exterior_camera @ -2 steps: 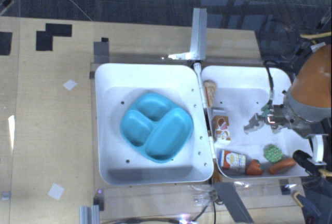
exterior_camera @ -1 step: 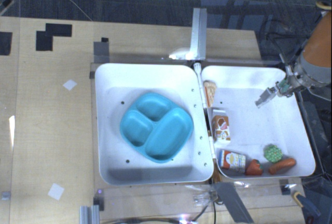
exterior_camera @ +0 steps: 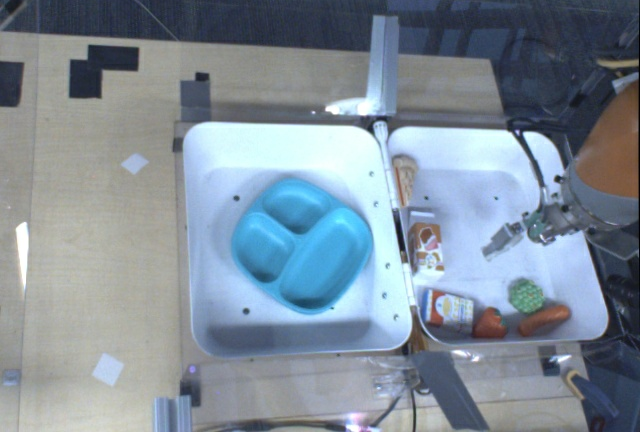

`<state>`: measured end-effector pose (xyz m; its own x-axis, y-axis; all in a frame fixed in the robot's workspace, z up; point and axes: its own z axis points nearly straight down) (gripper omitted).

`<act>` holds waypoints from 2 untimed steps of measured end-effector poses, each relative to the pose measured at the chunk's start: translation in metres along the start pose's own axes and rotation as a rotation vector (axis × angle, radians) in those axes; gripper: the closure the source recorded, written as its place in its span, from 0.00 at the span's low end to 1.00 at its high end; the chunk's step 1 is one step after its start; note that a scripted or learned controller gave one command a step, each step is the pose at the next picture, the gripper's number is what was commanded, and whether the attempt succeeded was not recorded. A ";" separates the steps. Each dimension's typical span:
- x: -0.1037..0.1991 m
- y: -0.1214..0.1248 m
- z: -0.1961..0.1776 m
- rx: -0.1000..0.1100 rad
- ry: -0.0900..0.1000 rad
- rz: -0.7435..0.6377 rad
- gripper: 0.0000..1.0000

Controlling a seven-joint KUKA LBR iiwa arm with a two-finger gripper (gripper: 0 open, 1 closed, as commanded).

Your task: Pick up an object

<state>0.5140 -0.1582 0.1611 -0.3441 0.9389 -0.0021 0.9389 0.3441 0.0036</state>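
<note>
My gripper point(exterior_camera: 503, 240) hangs over the middle of the right bin point(exterior_camera: 470, 152), reaching in from the right. Nothing shows in its grasp. Along that bin's left wall lie a slim tan packet point(exterior_camera: 404, 182) and a small brown-and-white box point(exterior_camera: 427, 247). At the front edge are a white carton with a red label point(exterior_camera: 447, 308), a red piece point(exterior_camera: 490, 323), a green knobbly ball point(exterior_camera: 526, 296) and an orange carrot-like piece point(exterior_camera: 545, 319). The green ball lies just below and to the right of the gripper.
The left bin point(exterior_camera: 215, 220) holds a blue divided plate point(exterior_camera: 301, 244). A metal post point(exterior_camera: 384, 65) stands behind the wall between the two bins. The arm's orange band point(exterior_camera: 612, 160) sits over the right bin's right edge, with cables beside it.
</note>
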 end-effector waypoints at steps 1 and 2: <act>0.028 -0.017 -0.057 -0.002 -0.001 -0.129 0.00; -0.015 -0.033 -0.019 0.000 -0.001 -0.176 0.00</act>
<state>0.4882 -0.1832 0.1800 -0.5030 0.8643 -0.0034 0.8643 0.5030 0.0035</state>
